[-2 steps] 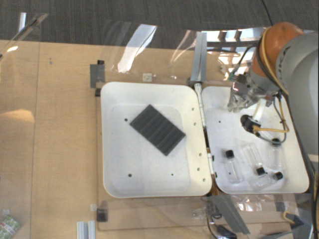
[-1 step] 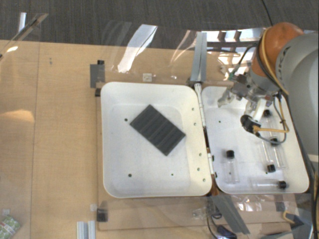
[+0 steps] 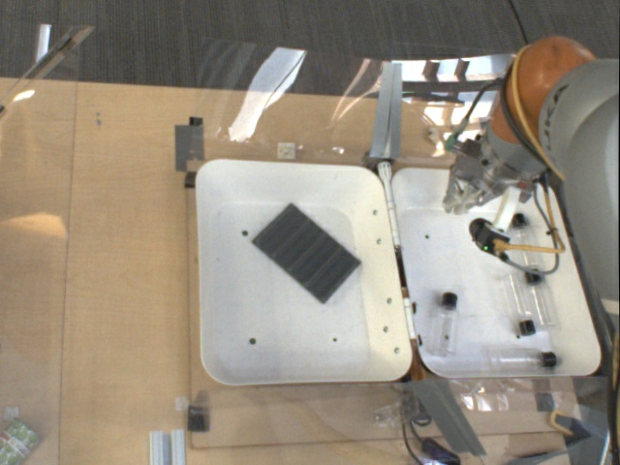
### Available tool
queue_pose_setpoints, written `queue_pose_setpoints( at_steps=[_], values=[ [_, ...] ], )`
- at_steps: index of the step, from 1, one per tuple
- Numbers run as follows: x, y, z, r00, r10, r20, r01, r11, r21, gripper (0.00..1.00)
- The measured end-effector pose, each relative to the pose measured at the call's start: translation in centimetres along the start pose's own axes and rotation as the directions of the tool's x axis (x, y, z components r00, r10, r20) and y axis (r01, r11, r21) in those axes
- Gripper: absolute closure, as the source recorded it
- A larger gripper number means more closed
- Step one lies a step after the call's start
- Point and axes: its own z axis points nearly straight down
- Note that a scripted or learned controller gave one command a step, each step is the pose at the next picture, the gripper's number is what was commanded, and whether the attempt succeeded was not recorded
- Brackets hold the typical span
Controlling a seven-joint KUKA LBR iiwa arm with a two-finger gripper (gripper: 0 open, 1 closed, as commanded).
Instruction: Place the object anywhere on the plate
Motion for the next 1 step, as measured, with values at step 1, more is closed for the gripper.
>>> queue_pose_setpoints(
  at_steps=[1],
  values=[
    [1.38,0.01,3.56,0.997,0.081,0.003,-0.081,0.997,0.003,1.00]
  ],
)
